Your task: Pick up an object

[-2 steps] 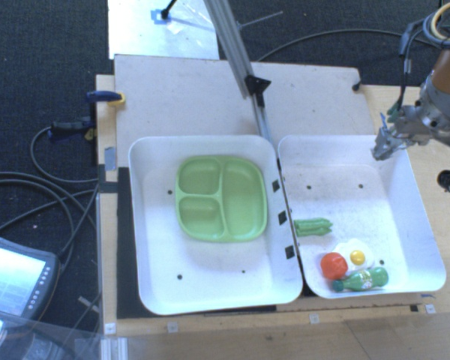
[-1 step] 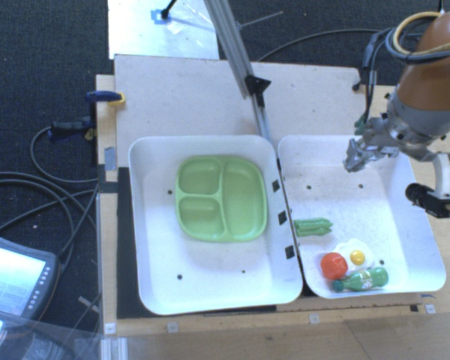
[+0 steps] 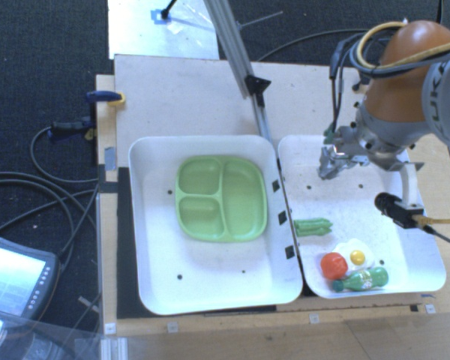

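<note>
We see the arm [image 3: 412, 73] reaching in from the right, its orange band above the wrist, with the gripper [image 3: 328, 165] hanging over the upper left part of the right bin [image 3: 427, 272]. Its metal tip points down and to the left, but we cannot tell how the fingers stand, since they blur together at this size. Nothing shows between them.

The things to pick lie in the right bin, well apart from the gripper. A green pod [image 3: 313, 227] lies against the bin's left wall, about halfway down. Near the front edge we see a tomato [image 3: 334, 265], a fried egg [image 3: 354, 255] just beside it on the right, and a green bottle [image 3: 361, 279] lying on its side in front of both, touching or nearly touching the tomato.

In the left bin [image 3: 154, 268] a green plate [image 3: 221, 199] with three compartments lies flat, a little toward the back
</note>
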Controlling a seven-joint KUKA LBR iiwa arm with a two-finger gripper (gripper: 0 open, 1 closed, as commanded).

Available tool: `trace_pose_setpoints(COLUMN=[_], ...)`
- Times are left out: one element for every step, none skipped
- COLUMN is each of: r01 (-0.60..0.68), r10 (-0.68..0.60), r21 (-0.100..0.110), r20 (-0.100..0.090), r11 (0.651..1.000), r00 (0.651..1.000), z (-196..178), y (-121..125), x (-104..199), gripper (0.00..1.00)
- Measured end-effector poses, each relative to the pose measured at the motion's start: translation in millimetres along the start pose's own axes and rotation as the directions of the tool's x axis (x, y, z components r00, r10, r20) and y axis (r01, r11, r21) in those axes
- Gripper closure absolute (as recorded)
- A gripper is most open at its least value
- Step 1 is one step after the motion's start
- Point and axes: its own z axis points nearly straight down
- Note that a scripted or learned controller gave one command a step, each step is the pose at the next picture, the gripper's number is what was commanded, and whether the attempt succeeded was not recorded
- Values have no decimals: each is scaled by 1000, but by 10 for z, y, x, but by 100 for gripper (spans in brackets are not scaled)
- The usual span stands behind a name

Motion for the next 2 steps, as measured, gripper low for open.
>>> trace_pose_setpoints(r01=[1,2], r10=[-1,-2], r21=[0,-2], r20=[-1,-1], r11=[1000,1000], r00=[1000,1000], z=[119,40], y=[-117,-197], x=[549,1131], gripper=[100,100])
